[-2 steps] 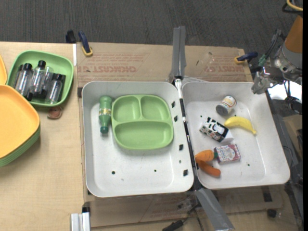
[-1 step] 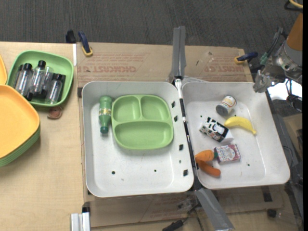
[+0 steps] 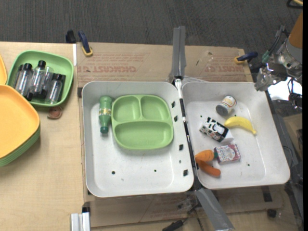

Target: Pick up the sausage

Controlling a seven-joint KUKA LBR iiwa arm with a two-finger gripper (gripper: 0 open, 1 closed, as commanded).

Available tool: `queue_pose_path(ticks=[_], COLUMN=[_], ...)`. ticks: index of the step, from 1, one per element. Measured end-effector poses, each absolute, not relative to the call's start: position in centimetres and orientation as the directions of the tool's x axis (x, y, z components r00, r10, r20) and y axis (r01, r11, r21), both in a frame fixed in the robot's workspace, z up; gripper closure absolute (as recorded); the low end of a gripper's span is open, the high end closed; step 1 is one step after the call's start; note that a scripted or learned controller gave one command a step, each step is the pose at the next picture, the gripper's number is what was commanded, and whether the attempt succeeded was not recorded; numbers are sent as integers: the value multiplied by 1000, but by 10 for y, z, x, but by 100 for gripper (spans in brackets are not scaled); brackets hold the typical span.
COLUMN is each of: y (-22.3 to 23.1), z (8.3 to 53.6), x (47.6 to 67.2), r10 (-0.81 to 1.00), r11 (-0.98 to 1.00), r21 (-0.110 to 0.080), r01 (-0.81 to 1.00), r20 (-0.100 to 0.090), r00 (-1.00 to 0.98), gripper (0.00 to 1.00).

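- Closest to me, by the near edge of the right bin (image 3: 274, 170), I see the sausage (image 3: 210, 170). It is short and reddish-orange, near the bin's near left corner, and it touches the carrot (image 3: 205, 156) just behind it.
- Right beside the carrot sits a small pink packet (image 3: 227, 153), and I think it leaves room to come down on the sausage.
- Farther back, in the middle of that bin, are a black and white carton (image 3: 214, 129) and a banana (image 3: 240, 124). A little can (image 3: 226, 105) lies behind them.
- In the left bin (image 3: 96, 172) I see a green plate (image 3: 142, 121) with three parts, and a green bottle (image 3: 104, 113) by its left side.
- At the far right corner of the right bin is the gripper (image 3: 265, 78). It is well apart from the sausage, and I cannot tell what it is doing from here.
- So I judge the job has not really begun. Nothing is lifted. I have to bring the arm across the bin, go down, grab the sausage and lift it.
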State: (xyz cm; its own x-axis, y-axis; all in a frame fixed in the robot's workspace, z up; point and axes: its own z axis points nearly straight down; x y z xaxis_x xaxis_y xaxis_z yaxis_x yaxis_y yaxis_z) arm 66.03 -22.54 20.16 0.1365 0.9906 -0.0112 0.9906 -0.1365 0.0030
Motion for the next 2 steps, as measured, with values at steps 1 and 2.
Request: queue_pose_path(ticks=[1, 2], y=[-226, -227], z=[211, 220], x=[661, 661], r10=[991, 991], r11=[-136, -134], r21=[4, 5], r01=[991, 991], r20=[-12, -13], r00=[136, 134], gripper=[100, 100])
